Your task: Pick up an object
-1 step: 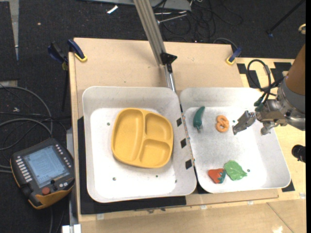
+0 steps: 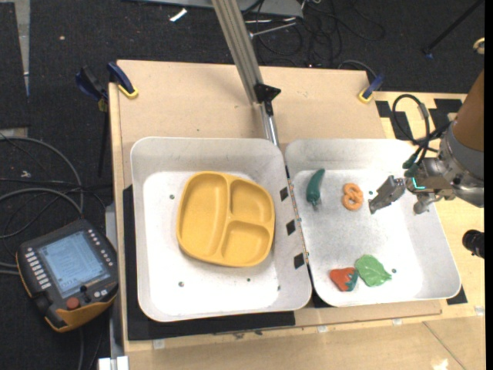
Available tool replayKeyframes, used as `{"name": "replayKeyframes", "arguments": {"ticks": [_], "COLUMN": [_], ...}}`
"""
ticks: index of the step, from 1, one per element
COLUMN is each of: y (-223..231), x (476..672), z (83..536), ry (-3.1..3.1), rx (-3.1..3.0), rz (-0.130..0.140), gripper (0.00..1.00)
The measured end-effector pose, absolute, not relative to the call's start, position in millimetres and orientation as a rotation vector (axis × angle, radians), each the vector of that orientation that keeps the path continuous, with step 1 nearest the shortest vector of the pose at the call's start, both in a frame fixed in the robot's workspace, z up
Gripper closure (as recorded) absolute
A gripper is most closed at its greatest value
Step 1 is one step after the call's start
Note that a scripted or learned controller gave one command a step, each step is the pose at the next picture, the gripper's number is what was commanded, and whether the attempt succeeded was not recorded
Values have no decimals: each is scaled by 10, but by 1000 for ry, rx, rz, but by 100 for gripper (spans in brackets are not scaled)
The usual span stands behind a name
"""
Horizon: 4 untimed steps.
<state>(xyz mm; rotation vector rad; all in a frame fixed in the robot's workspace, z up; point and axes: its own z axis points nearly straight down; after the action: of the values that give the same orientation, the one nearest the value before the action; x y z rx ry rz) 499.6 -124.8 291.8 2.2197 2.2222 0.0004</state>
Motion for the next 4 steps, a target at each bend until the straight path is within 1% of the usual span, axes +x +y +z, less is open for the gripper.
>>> {"name": "replayKeyframes", "arguments": {"ticks": [1, 2, 3, 4], "y": [-1171, -1154, -1182, -1181], "x": [5026, 5040, 5014, 5028], "z": [2312, 1877, 1437, 1562], "ry": [2226, 2225, 2224, 2221], "rx": [2225, 2225, 2226, 2222], "rz": [-6, -5, -5, -1], "gripper": [0, 0, 0, 100]}}
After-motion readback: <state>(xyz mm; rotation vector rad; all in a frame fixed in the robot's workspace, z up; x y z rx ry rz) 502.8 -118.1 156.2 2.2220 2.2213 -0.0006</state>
